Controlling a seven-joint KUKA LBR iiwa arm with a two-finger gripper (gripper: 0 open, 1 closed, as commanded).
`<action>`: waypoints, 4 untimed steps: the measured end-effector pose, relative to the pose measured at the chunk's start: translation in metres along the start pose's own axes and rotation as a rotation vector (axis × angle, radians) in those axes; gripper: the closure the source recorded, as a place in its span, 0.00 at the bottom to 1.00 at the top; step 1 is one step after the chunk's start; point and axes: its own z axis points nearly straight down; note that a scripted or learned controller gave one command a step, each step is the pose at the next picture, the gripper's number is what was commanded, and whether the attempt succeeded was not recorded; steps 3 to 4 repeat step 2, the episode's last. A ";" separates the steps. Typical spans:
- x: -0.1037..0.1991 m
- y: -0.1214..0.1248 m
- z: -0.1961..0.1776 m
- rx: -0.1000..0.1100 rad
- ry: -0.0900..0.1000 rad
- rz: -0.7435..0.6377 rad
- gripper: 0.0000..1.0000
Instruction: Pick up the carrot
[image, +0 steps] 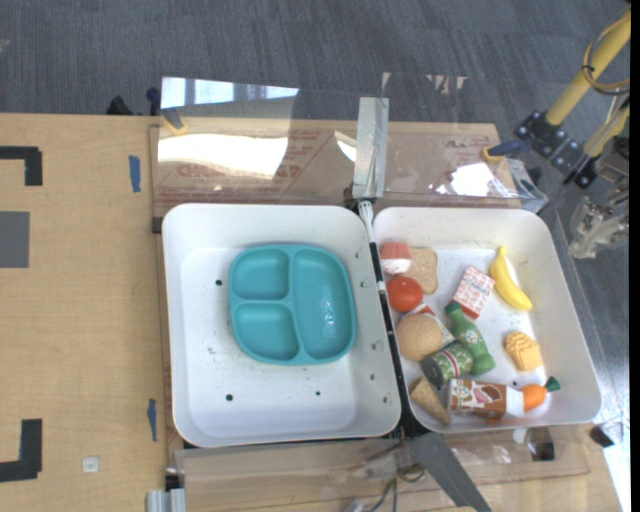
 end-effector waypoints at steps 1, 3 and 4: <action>-0.002 -0.002 -0.012 0.009 -0.005 0.004 1.00; -0.003 -0.004 -0.024 0.018 -0.011 0.009 1.00; -0.003 -0.004 -0.024 0.018 -0.011 0.009 1.00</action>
